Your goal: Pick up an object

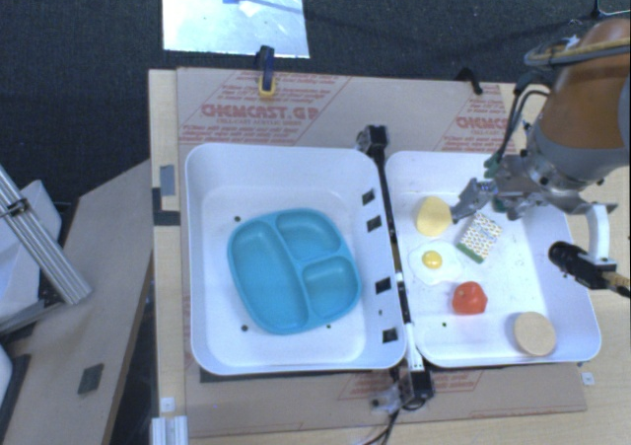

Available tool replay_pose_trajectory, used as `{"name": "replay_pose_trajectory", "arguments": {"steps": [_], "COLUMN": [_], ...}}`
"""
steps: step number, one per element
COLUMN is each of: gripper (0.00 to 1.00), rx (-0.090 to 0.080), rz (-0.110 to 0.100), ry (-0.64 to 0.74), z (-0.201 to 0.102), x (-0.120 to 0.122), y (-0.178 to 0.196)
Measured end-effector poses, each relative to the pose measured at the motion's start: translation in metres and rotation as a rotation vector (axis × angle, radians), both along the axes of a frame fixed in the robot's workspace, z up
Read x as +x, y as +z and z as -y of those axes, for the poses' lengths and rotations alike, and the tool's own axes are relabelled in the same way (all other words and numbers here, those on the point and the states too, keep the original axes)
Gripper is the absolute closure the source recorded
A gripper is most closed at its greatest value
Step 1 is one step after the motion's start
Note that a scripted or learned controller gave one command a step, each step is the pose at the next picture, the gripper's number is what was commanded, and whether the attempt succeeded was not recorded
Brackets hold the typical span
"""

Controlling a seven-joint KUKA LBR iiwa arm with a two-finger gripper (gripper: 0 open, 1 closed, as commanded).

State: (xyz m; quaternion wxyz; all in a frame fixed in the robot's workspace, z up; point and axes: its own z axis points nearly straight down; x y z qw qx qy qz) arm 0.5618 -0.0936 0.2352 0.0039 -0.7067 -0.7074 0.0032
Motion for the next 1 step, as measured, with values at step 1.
{"name": "replay_pose_trajectory", "arguments": {"steps": [1], "gripper": [0.00], "rx": [-0.001], "rz": [0.011], "ry": [0.002], "z": [-0.0001], "x": [0.0023], "y": [0.0057]}}
